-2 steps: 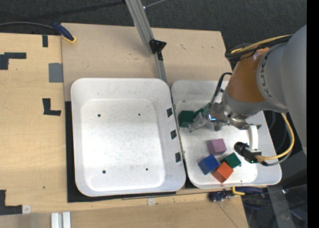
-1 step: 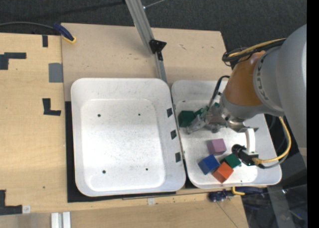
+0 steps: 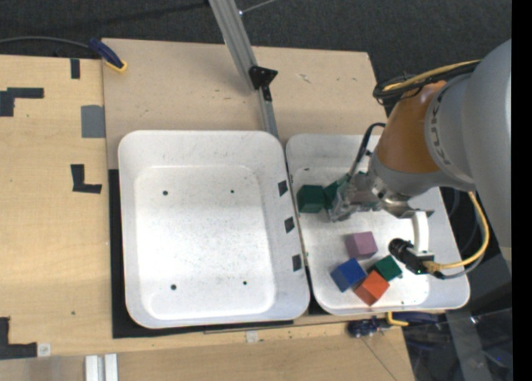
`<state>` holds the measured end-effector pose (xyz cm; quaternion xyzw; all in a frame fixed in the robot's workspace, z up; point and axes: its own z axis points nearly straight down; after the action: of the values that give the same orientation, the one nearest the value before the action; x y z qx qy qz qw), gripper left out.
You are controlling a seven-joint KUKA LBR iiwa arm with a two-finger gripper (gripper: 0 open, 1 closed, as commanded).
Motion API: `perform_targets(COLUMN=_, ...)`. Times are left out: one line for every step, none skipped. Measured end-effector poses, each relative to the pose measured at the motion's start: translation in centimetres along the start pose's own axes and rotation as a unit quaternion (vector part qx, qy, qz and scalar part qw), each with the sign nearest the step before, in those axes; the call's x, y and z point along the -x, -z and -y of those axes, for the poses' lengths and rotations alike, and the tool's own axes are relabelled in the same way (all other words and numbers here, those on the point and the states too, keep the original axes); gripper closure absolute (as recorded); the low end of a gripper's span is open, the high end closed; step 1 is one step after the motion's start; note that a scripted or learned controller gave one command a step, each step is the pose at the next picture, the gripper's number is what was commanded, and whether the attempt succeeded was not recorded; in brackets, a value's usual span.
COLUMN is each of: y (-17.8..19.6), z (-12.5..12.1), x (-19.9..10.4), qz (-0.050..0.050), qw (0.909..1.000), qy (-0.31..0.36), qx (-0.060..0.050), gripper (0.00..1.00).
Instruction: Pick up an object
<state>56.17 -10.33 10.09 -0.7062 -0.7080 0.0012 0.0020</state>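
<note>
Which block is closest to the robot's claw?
The dark green block, right beside the gripper in the right bin. The purple, blue, small green and orange blocks cluster lower down.

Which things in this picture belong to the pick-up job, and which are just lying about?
Part of the job:
gripper
dark green block beside the gripper
purple block
blue block
orange block
small green block
right bin holding the blocks

Just lying about:
left bin
metal bar
blue and yellow clamp
grey patch
</note>
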Motion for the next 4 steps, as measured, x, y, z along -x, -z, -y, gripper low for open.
perform_targets(y=6.3, z=0.1, x=-0.1, qz=0.001, qw=1.0, qy=0.0, qx=0.004, gripper=1.0)
perform_targets(y=12.2, z=0.2, x=-1.0, qz=0.001, qw=1.0, qy=0.0, qx=0.005, gripper=1.0)
perform_targets(y=13.9, z=0.2, x=-1.0, qz=0.001, qw=1.0, qy=-0.001, qx=0.003, gripper=1.0)
perform_targets(y=14.3, z=0.6, x=-6.4, qz=0.0, qw=1.0, qy=0.002, qx=0.002, gripper=1.0)
